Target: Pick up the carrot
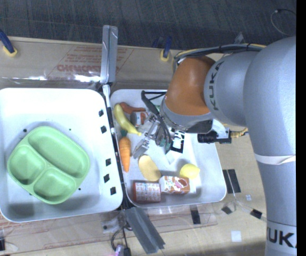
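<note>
An orange carrot (125, 153) lies lengthwise along the left wall of the right bin (209, 193), its tip toward the front. My gripper (145, 139) hangs over the bin's middle, just right of the carrot's upper end, with its metal fingers (141, 147) spread and nothing between them. The arm's orange band and grey body cover the bin's back right part.
A yellow banana (122, 119) lies behind the carrot, next to a brown item (134, 111). A pale potato-like piece (149, 168), a lemon (190, 170), a small carton (174, 184) and a brown can (146, 191) lie near the front. The left bin (14, 103) holds a green divided plate (48, 163).
</note>
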You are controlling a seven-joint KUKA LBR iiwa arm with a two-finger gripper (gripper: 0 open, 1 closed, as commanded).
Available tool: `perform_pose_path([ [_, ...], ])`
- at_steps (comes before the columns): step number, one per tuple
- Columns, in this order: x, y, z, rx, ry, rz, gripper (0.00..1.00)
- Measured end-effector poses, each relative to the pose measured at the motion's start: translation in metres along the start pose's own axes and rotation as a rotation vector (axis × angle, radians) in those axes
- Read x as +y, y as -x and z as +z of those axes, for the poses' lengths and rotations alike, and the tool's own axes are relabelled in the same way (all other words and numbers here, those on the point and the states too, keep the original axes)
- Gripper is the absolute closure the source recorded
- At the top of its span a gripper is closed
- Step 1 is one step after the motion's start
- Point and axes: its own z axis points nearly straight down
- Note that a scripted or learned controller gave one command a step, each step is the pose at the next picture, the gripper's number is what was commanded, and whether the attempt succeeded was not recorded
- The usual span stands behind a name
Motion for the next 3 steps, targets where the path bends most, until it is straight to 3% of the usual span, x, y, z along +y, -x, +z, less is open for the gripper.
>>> perform_pose_path([
  [1, -0.017, -0.050, 0.000, -0.001, 0.000, -0.399, 0.00],
  [2, -0.016, -0.049, -0.010, -0.002, 0.001, -0.402, 1.00],
  [3, 0.061, -0.049, -0.101, -0.004, 0.001, -0.309, 1.00],
])
